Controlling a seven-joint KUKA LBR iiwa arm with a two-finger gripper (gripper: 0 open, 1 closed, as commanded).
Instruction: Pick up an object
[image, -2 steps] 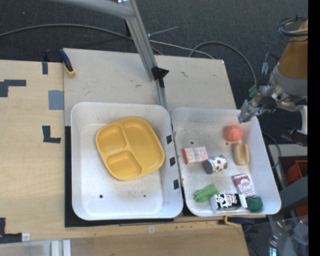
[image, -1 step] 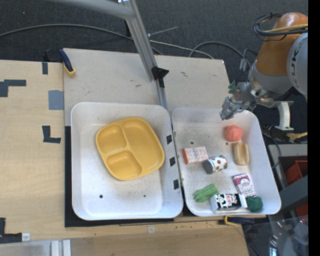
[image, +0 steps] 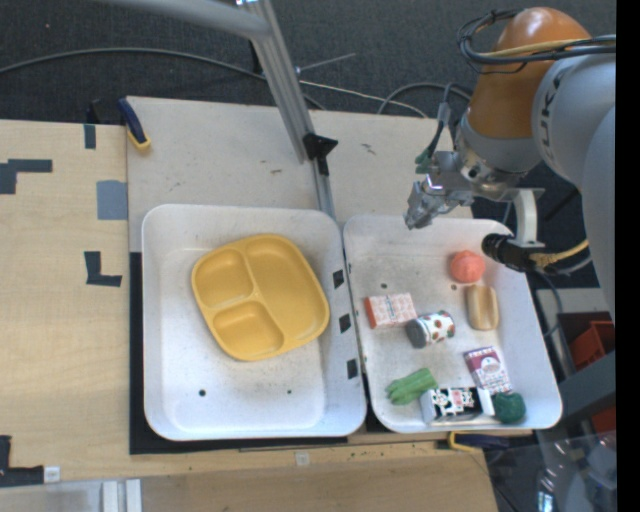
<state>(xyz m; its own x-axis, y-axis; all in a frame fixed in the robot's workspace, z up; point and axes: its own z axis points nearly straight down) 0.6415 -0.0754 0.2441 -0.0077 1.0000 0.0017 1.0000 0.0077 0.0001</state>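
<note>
My gripper (image: 418, 214) hangs over the far edge of the right bin (image: 390, 245), above bare floor, with nothing seen between its fingers. In that bin lie an orange ball (image: 465, 266), a tan bread roll (image: 482, 306), a pink-and-white carton (image: 389, 309), a small cow-patterned cup on its side (image: 431, 328), a maroon packet (image: 486, 368), a green toy (image: 411, 385), a black-and-white carton (image: 456, 402) and a dark green ball (image: 510, 407). The nearest objects sit well toward me from the gripper.
The left bin (image: 170, 330) holds a yellow divided plate (image: 260, 295). A grey pole (image: 290, 80) slants across the bench behind the bins. A blue-and-yellow clamp (image: 133, 124) sits at the bench's far left corner.
</note>
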